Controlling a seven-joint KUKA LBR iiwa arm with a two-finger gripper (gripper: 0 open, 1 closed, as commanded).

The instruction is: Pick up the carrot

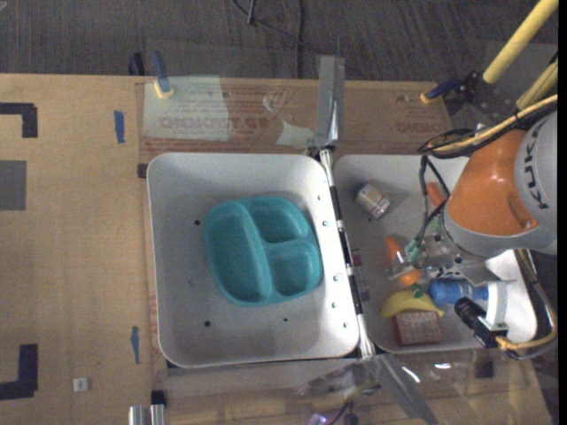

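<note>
The carrot [396,262] lies in the right bin [372,312], just left of the gripper [423,257] and beyond the banana [409,304]. It looks light, stiff and smooth, likely a toy; I'd pinch it across its middle. Whether the jaws are spread, I can't tell.

Both bins [177,326] looked smooth white plastic, slightly glossy. Teal divided tray [263,251] appeared matt plastic. Small can [373,200] had a dull metallic sheen. Bench top [71,264] read as matt brown cardboard or wood.
</note>
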